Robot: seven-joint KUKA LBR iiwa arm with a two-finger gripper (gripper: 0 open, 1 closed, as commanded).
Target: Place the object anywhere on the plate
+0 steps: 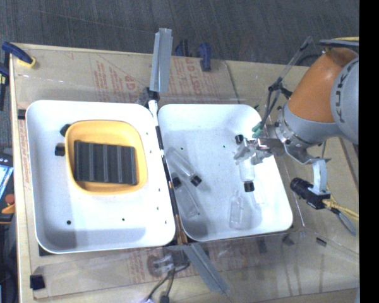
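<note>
A yellow plate point(107, 131) with a dark ridged middle lies in the left white bin point(44, 219). Several clear plastic vials with black caps lie in the right bin point(208, 122). One point(182, 165) lies near that bin's left wall, one point(237, 211) near its front, and one point(247, 177) on its right side. My gripper point(247, 149) hangs low over the right side of the right bin, just above that last vial. Whether it touches the vial cannot be made out. The grey arm with its orange band point(316, 87) comes in from the right.
A raised divider point(164, 169) runs between the two bins. A metal bracket point(160, 59) stands behind them, and blue clamps point(16, 52) sit on the bench's far edge. Cables and a black fitting point(306, 193) hang off the arm beside the right bin.
</note>
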